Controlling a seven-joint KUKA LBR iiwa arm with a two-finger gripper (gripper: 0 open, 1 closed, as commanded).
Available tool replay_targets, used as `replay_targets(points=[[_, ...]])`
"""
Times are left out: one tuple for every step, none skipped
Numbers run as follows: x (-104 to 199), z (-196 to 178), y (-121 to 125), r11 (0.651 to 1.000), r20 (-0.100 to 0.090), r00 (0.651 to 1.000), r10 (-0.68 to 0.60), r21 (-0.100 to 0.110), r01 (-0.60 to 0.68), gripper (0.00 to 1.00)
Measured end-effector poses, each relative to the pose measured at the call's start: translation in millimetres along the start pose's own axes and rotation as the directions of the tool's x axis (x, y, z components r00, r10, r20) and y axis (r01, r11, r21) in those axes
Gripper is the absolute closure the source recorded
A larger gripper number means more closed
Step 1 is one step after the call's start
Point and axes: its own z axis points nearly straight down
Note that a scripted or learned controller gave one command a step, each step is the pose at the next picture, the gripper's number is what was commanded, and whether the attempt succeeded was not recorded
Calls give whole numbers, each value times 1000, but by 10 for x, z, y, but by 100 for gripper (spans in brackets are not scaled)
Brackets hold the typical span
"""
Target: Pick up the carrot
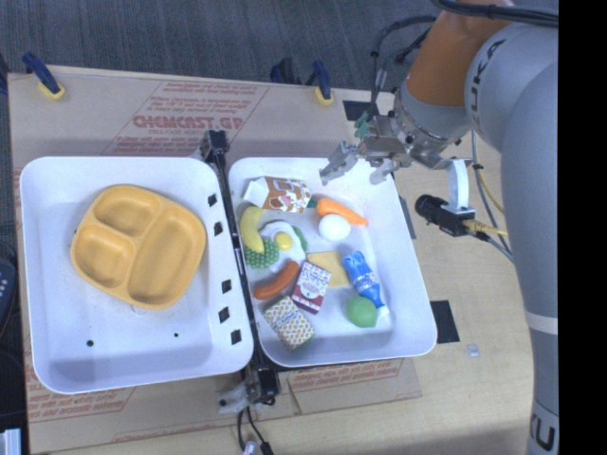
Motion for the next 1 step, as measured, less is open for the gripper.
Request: replay_targets(points=[[-594,1214,118,997,-1,997,71,4,-71,0]])
